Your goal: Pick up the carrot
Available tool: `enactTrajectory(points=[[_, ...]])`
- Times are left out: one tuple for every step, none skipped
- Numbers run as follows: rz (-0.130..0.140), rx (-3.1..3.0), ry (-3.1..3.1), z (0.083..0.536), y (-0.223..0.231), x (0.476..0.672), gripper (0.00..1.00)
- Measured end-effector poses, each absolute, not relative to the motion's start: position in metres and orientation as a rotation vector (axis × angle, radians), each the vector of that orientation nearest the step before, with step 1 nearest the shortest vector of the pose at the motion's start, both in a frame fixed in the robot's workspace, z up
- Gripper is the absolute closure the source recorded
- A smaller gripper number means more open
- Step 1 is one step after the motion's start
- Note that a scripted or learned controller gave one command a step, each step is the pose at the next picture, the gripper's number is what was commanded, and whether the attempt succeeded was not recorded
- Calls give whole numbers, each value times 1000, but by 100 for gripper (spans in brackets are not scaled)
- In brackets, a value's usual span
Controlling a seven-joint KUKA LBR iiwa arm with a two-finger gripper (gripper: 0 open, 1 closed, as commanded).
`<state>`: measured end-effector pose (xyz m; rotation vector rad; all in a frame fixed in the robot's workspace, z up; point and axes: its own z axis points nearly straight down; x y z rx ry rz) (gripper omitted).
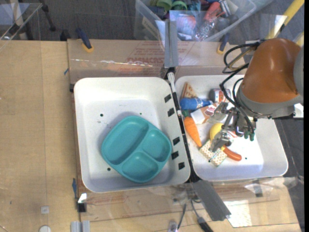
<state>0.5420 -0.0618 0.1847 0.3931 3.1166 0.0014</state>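
The carrot is seen in the right bin; the end effector is blurred, its state indiscernible.

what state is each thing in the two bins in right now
Orange carrot: lying in the right white bin by the divider, not gripped.
Two-finger gripper: low over the right bin's pile, right of the carrot.
Teal divided plate: lying flat in the left white bin, nothing on it.
Yellow toy: lying beside the gripper.

Wooden bench under two white bins
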Motion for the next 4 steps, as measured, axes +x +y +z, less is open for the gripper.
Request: enactTrajectory(points=[[1, 214, 3118, 105, -105, 576, 0], [1, 778, 3031, 94, -105, 576, 0], [7, 774, 3019, 106, -103, 580, 100], [1, 1221, 2891, 185, -31, 594, 100]])
